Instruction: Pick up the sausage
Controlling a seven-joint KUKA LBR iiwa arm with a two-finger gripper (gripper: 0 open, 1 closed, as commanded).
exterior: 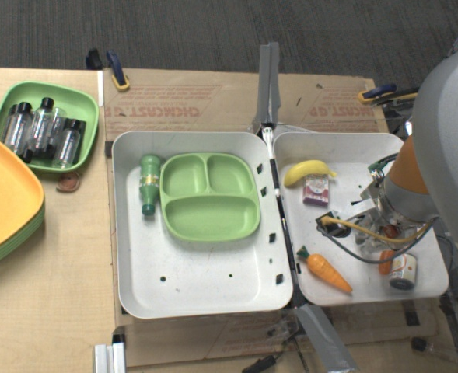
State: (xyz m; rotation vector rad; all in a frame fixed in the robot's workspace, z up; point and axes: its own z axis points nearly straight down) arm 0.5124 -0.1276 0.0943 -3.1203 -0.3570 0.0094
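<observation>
Cardboard-topped bench, my grey two-finger gripper (376, 235) low in the right white bin (438, 282); can't tell its grip, cables could snag the orange plastic carrot (327, 273).

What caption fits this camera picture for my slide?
Robot arm reaches into the right bin by the banana and carrot; the green plate waits left.
</observation>
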